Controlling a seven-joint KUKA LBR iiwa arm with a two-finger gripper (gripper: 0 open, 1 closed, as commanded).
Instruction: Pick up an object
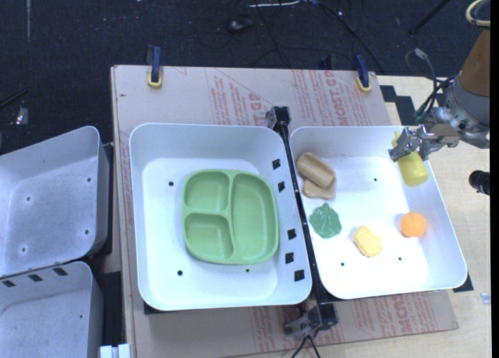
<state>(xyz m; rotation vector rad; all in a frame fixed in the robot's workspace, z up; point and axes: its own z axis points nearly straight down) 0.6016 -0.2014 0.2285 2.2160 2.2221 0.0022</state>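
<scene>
Camera view: gripper (412, 148) is clamping a yellow object (414, 169) above the right bin (448, 216); pick looking done.

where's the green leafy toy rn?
The green leafy toy lies in the right bin, near its left wall, just below the tan bread piece and left of the yellow corn.

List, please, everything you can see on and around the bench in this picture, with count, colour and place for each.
Bins: two, white, side by side on the bench.
Divided plate: one, light green, in the left bin.
Bread-like pieces: two, tan, right bin, by the divider.
Leafy piece: one, green, right bin.
Corn-like piece: one, yellow, right bin.
Ball: one, orange, right bin.
Yellow object: one, right bin's far right, at the gripper.
Clamps: two, blue-yellow, board's far edge.
Gripper: one, grey, over the right bin.
</scene>
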